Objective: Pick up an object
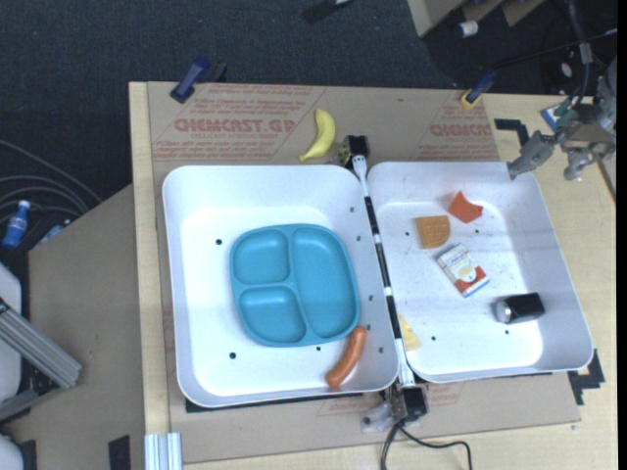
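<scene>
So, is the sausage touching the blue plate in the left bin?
Touching, it seems. The camera view shows the sausage with its upper end against the lower right corner of the blue plate, no white gap between them.

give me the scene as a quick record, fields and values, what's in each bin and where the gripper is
left bin: blue divided plate in the middle; hot dog near the front right corner, off the plate
right bin: red piece, brown square cracker, small red and white box, black and silver object, small yellow bit by the left wall
outside the bins: banana on the bench behind the left bin
gripper: above the right bin's back right corner, nothing seen between its fingers
task state: nothing picked up yet
</scene>
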### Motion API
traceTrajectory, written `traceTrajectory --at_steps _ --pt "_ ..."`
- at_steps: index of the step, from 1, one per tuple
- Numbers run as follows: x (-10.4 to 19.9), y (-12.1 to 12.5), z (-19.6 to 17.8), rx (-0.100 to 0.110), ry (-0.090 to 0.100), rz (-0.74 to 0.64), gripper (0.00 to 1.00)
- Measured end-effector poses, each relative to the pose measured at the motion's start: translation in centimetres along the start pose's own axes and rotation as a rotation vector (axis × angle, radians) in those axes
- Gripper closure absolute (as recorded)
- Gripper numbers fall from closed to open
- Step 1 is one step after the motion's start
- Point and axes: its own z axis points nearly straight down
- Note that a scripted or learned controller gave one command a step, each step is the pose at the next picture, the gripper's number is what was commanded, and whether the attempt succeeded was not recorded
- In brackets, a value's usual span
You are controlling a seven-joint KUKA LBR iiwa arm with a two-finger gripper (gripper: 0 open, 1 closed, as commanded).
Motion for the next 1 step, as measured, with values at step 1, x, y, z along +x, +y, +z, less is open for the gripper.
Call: traceTrajectory --at_steps 1 --pt "-0.22 1.51 16.18 -0.009 0.008 -0.004 0.0"
